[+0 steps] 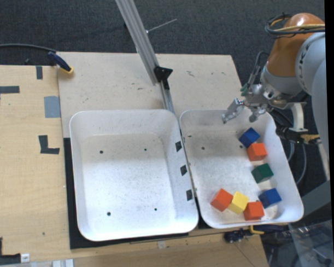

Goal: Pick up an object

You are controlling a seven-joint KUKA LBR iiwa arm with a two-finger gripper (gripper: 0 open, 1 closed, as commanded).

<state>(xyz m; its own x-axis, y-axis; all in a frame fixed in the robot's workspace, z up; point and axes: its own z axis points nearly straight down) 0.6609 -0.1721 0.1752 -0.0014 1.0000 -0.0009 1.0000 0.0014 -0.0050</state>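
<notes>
Hovering: pincer [240,112] spread, ungripping | above right bin [211,150] far edge | near blue cube [248,136]

The arm [303,49] is cut off at the right edge.

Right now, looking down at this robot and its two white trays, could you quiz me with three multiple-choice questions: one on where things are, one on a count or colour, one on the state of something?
1. Where do the blocks lie?
A. in the left bin
B. in the right bin
C. on the bench

2. How many blue blocks are there?
A. none
B. two
C. five

3. What is the gripper doing?
A. hanging open over the right bin, holding nothing
B. clamped on the yellow block
C. resting in the left bin

Answers:
1 B: all seven sit in the right bin.
2 B: an upper blue block and a lower blue block.
3 A: the gripper shows spread jaws with nothing between them, above the bin's far end.
</notes>
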